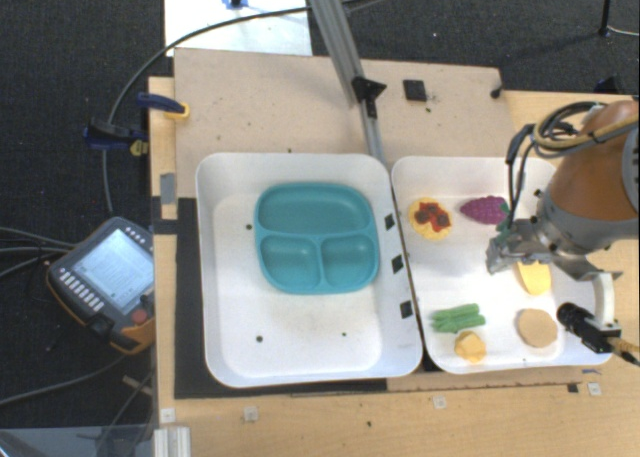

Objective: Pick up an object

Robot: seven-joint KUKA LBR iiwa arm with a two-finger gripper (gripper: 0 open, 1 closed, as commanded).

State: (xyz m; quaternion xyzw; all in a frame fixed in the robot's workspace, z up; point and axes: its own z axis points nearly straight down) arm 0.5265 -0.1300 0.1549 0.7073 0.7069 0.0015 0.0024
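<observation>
— Dark carpet round a pale bench point(300, 95), two white bins side by side on it. What's in them?

— Left bin point(230, 345) has a teal tray point(318, 237) with three compartments, nothing in them that I can see. Right bin point(450, 185) has the toy food: a pizza slice point(431, 218) at the far left, purple grapes point(484, 209) just right of it, a green bean pod point(458, 318) and a small yellow piece point(470, 347) at the near edge, a tan cookie point(537, 328) near right, and a yellow wedge point(534, 277) in the middle right.

— And the arm?

— It reaches in from the right, with the gripper point(508, 248) low over the right bin, just beside the yellow wedge (possibly touching it, the wrist hides the join).

— Jaws apart or together?

— Can't tell; the body of the arm covers them from above.

— So has anything been picked?

— Not as far as this shows. Every item lies on the bin floor and I see nothing between fingers. I'd judge it at the reaching stage, wedge or grapes the likely target; the grasp and the lift are both left to do.
</observation>
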